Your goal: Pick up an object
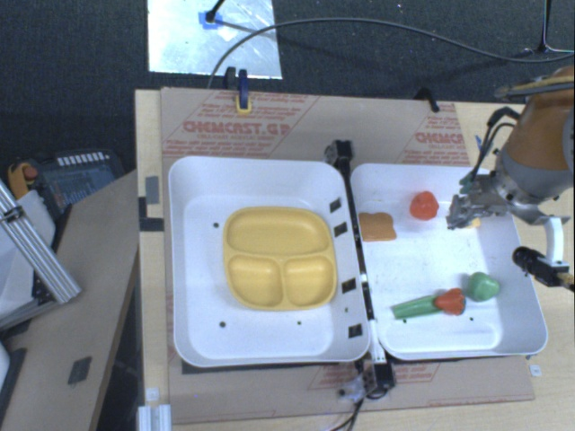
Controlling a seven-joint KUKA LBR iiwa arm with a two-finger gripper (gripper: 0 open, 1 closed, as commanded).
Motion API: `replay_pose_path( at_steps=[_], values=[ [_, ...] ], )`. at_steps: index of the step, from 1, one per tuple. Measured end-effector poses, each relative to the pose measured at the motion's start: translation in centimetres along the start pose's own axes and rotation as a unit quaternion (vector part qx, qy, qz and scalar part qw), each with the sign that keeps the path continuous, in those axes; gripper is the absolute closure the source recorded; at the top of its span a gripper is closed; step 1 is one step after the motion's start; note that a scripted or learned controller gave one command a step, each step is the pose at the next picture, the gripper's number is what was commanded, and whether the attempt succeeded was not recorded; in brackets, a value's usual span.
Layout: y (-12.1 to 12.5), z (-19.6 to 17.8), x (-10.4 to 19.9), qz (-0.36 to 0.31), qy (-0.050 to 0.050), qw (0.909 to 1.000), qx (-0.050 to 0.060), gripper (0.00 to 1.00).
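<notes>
The claw [464, 215] hangs low over the right bin [521, 330], near its far right side; I cannot tell how it is set. Just left of it lies a red ball [424, 206], then a toast-coloured piece [377, 227]. Nearer the front lie 3 toys: green lump [483, 286], red piece [451, 302], green stalk [413, 308]. The left bin [193, 330] bears 1 yellow tray [277, 257].

Arm [539, 142] reaching in from right, hand [463, 212] angled down-left
</notes>
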State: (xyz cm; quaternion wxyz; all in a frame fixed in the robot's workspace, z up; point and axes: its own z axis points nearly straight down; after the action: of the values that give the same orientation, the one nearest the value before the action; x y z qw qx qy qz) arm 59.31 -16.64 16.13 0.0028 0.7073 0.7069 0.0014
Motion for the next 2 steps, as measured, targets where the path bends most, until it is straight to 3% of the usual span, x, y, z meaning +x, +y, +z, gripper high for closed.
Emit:
replay_pose_path(
  at_steps=[2],
  values=[
    [-0.2, -11.5, -0.7, -0.003, 0.0, 1.0, -0.001, 1.0]
  ],
)
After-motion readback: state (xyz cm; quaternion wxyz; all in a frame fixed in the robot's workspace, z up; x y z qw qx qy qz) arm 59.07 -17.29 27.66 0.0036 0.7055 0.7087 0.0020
